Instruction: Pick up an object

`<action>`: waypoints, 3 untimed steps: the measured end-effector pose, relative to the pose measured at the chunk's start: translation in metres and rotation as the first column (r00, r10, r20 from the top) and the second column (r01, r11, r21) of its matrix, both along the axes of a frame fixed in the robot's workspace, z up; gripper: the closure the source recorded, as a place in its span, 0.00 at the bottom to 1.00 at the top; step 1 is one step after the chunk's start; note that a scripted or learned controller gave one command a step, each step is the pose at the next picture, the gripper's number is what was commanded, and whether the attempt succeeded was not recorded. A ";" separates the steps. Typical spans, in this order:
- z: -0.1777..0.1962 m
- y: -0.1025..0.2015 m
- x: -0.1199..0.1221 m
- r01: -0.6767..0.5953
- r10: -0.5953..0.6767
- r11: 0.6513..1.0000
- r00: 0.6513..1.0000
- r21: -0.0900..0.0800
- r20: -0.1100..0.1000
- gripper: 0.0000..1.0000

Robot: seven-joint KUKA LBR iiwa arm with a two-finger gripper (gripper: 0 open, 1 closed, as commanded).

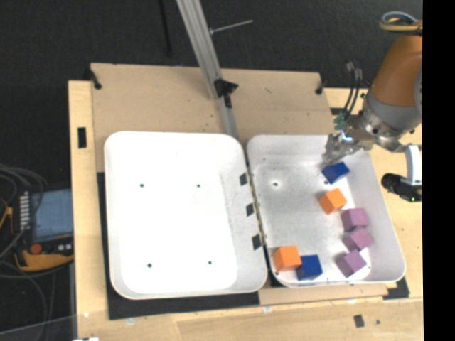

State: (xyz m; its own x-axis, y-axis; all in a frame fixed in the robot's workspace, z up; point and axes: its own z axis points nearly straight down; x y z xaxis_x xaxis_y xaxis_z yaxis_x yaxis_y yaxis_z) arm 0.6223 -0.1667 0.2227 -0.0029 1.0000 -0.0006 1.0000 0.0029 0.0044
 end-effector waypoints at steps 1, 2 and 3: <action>0.013 0.055 -0.007 -0.005 0.005 1.000 1.000 0.002 -0.002 1.00; 0.023 0.113 -0.007 -0.005 0.005 1.000 1.000 0.003 -0.003 1.00; 0.012 0.165 -0.018 -0.004 0.004 1.000 1.000 0.001 -0.005 1.00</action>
State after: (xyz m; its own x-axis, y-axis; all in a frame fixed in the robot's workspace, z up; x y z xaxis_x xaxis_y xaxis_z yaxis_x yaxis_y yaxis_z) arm 0.6039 -0.0018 0.2350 -0.0066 1.0000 0.0005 1.0000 0.0066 -0.0006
